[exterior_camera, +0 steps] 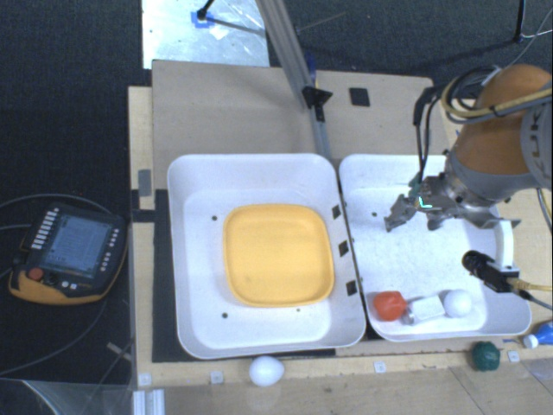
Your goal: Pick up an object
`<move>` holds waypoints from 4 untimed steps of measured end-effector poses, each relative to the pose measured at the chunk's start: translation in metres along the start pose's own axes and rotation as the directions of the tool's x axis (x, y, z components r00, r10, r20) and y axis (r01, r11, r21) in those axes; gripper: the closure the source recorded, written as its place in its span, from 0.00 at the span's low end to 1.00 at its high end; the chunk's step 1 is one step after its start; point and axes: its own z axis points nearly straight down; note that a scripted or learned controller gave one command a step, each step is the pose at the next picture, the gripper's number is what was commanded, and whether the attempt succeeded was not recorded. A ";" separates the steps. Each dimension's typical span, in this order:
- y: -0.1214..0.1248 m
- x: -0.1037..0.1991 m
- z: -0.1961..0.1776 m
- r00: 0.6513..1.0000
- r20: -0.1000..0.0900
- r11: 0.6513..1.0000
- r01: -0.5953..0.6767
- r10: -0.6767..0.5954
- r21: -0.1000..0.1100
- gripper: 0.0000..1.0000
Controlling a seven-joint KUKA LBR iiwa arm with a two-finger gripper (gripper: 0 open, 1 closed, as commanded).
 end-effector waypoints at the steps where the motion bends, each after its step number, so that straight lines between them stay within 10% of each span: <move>1: 0.000 0.000 0.000 1.000 0.000 1.000 0.000 0.000 0.000 0.00; 4: -0.004 -0.005 0.109 1.000 0.000 1.000 0.000 0.000 0.001 0.00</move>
